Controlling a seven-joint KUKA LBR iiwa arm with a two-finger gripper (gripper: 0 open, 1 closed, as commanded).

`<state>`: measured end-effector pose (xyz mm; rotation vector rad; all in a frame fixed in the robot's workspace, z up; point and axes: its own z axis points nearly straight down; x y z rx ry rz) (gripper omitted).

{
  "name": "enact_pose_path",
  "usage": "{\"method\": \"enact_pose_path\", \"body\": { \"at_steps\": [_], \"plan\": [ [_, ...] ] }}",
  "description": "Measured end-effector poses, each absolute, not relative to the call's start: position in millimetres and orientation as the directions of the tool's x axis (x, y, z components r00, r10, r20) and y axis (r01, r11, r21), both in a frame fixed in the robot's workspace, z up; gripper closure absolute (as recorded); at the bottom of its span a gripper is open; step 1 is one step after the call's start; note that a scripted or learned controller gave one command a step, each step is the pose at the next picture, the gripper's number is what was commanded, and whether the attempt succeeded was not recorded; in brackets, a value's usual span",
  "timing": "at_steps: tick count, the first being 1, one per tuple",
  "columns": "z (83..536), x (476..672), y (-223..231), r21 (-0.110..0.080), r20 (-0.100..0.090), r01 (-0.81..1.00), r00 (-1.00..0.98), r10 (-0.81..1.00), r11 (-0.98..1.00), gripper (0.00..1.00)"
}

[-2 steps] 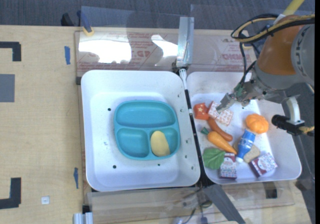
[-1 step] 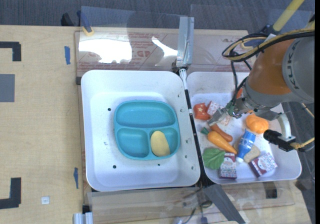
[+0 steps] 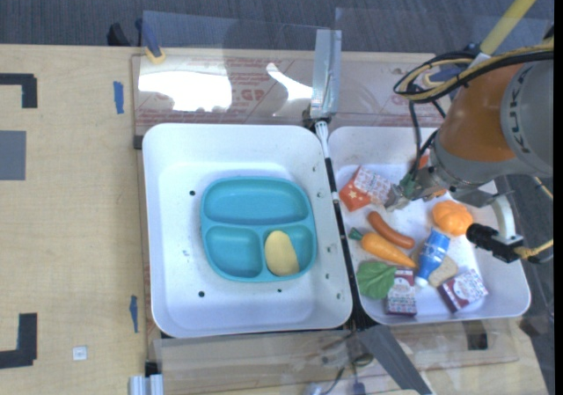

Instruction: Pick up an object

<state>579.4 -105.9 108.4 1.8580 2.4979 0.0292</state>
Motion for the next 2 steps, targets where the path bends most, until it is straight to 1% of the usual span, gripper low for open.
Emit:
{"method": "enact_pose_path", "body": {
  "at_steps": [1,2],
  "plan": [
    [88.0,614.0,-109.8,0.005,-0.002,0.967,-0.253,0.967,0.253,1.0],
    [123.9,635.3,-141.1,0.006,-0.006,0.902,-0.432,0.902,0.432,1.0]
  ]
}}
